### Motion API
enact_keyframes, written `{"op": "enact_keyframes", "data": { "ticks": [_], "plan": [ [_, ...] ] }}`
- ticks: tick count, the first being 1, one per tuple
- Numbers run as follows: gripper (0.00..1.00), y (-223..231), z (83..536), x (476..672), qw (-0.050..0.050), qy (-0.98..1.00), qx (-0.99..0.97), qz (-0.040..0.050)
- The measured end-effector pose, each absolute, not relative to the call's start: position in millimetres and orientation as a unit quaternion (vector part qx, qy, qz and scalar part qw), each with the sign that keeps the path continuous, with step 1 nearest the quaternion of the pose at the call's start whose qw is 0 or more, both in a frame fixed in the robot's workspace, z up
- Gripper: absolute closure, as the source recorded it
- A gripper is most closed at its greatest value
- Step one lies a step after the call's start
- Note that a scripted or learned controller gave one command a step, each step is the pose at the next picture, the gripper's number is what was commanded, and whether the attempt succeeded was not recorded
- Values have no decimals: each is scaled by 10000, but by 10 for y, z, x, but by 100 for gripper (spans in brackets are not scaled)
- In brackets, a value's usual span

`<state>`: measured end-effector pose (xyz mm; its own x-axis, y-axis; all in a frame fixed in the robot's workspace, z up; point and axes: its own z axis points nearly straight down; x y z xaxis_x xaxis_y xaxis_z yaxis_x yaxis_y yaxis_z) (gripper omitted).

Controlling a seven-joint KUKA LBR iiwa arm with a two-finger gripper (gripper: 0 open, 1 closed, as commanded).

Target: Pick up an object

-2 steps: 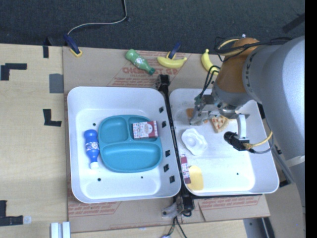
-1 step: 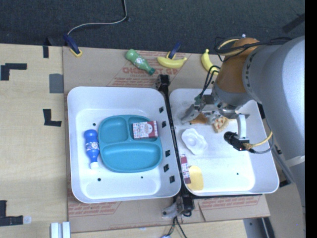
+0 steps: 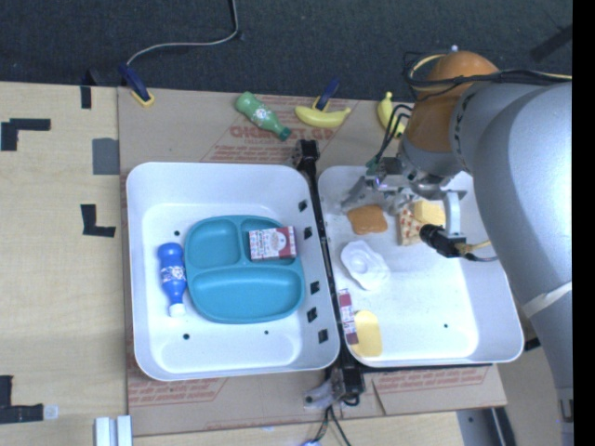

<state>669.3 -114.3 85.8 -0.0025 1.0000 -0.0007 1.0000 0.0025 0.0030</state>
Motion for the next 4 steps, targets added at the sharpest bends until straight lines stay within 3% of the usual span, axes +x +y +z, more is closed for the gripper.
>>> {"op": "enact_keyframes", "data": {
  "ticks": [3, 4],
  "plan": [
    [0, -1084, 857, 6620, 16, 7074, 7068, 1],
    [0, -1085, 856, 6688, 9, 7077, 7065, 0]
  ]
}}
